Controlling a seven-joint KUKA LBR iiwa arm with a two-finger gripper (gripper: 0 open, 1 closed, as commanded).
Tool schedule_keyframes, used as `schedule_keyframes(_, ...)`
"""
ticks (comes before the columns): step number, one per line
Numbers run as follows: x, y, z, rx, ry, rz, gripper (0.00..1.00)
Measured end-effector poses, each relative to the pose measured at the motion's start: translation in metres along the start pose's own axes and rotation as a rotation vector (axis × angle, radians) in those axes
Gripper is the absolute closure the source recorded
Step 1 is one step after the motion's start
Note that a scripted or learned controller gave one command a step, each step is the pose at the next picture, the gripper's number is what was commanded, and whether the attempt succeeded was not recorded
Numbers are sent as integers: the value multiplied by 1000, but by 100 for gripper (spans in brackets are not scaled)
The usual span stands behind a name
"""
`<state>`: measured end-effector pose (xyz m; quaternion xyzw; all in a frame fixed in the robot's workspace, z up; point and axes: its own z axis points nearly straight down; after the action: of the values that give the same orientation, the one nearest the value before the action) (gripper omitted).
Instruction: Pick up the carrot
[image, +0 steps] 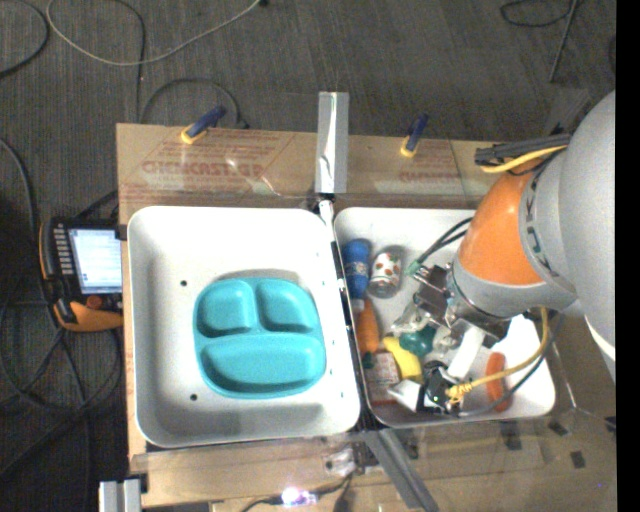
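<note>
Arm over right bin (540, 400), carrot (369, 327) by its left wall, teal tray (262, 335) in left bin (160, 250)

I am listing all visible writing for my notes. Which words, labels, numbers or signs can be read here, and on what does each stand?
Red print on the brown board behind the bins: blurred, not surely readable.
Red print on the board's right part: too blurred.
Screen of the handheld device: too small.
Labels on items in the right bin: unreadable.

Both bins (150, 330) appear as smooth white plastic with a slight sheen. The divided tray (262, 336) is smooth, matt turquoise plastic. The bench board (230, 170) looks like bare brown wood or fibreboard. The carrot (368, 328) has a smooth, slightly glossy orange surface. The arm's orange band (505, 240) is glossy.
</note>
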<state>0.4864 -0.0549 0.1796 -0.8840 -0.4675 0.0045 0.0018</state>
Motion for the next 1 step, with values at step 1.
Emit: schedule_keyframes(1,-24,13,-4,-1,-1,-71,100)
